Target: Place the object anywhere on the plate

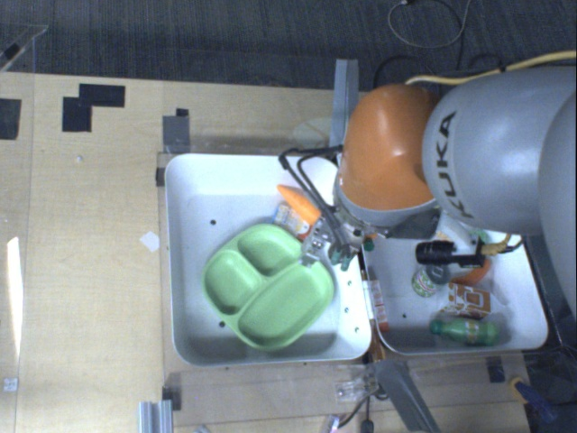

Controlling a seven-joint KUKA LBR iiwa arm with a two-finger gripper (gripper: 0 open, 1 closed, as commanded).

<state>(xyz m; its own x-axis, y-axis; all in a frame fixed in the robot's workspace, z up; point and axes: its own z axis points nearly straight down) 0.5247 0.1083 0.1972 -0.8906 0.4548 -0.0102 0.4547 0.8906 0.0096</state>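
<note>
A green plate [270,285] with three compartments lies in the left white bin [194,242], toward its middle. An orange carrot-shaped object [299,203] lies in the same bin just beyond the plate's far right edge, off the plate. My gripper [323,243] hangs under the orange wrist band at the plate's right rim, just below and to the right of the orange object. Nothing shows between its fingertips.
The right bin [532,327] holds a green bottle [464,332], a small jar [425,283] and an orange-brown packet [471,299]. The arm's large body covers the far part of that bin. A wall between the two bins runs just right of the gripper.
</note>
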